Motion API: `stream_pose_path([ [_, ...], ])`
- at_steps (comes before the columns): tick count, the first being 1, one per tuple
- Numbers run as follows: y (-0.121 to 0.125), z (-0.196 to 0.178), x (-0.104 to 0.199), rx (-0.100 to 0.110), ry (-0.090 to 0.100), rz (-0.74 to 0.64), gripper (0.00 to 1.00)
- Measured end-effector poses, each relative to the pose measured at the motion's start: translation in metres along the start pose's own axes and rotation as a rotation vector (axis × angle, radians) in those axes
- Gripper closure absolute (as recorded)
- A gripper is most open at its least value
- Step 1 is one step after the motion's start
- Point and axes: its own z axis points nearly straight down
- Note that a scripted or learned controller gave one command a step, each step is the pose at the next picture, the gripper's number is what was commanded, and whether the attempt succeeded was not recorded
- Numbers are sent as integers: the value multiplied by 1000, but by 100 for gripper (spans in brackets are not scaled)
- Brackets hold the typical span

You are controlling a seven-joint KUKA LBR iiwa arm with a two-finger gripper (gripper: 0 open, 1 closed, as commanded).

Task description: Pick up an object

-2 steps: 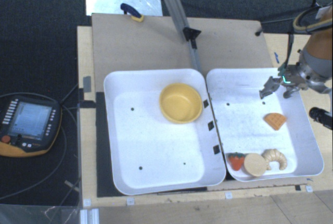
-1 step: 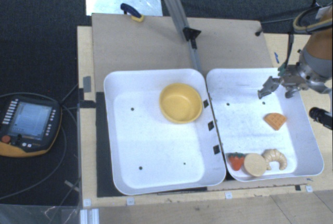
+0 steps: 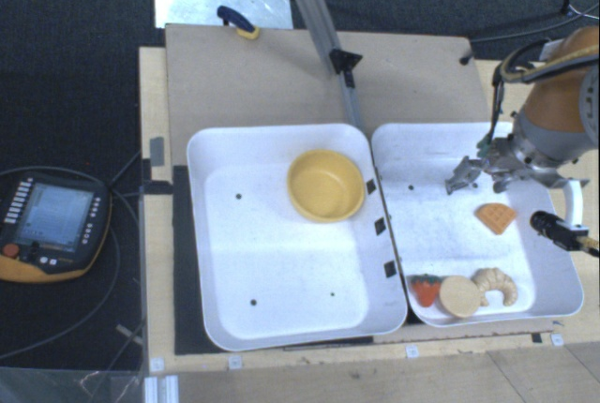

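Waffle-shaped toy, orange and wedge-like, lies on the floor of the right bin, just below and right of the gripper, whose fingers stand spread apart and hold nothing. Three more toys, a croissant, a round biscuit and a strawberry, crowd the bin's near edge, likely harder to grasp cleanly. A yellow bowl sits alone in the left bin.
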Motion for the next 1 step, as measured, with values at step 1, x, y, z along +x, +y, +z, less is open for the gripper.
stream_pose_path([
  [1,-1,50,0,-1,0,1,0],
])
